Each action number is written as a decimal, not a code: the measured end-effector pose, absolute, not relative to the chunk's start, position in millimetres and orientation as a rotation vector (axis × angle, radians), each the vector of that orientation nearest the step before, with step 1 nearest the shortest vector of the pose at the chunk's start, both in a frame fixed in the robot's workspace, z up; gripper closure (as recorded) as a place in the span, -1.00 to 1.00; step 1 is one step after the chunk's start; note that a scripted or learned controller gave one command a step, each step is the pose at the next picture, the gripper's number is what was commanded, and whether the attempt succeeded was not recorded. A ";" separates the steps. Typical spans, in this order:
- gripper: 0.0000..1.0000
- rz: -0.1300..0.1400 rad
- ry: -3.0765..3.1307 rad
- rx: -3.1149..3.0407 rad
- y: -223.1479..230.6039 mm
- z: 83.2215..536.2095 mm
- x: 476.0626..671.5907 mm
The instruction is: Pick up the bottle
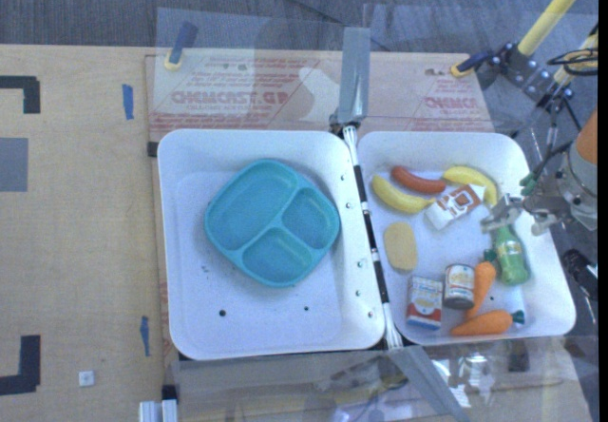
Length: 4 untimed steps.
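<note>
Carrots [486, 320], two, lie at the right bin's [560, 311] near edge. Gripper [518, 213] above them, whether apart or together I cannot tell; green bottle [510, 257] just below it; can [459, 285] and bananas [399, 195] beyond; blue plate [273, 221] in left bin [180, 163].

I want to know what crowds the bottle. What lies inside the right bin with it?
The right bin holds the green bottle, two bananas, a sausage, a small carton, a potato, a box, a can and two carrots. The gripper covers the bottle's top.
</note>
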<state>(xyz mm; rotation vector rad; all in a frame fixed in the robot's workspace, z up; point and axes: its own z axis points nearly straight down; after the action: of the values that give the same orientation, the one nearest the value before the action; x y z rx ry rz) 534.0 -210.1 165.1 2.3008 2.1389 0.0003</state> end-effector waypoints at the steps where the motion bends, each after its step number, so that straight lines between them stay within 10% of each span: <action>1: -1.00 0.010 2.079 2.357 -210.9 95.9 560.4; 2: 1.00 0.008 2.075 2.358 -212.5 105.1 560.0; 3: -1.00 0.009 2.076 2.359 -212.2 105.1 560.1; 4: 1.00 0.010 2.072 2.359 -213.5 115.1 560.4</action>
<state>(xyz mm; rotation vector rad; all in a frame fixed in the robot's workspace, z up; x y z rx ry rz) 560.4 -213.5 115.1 2.3589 2.0716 0.0103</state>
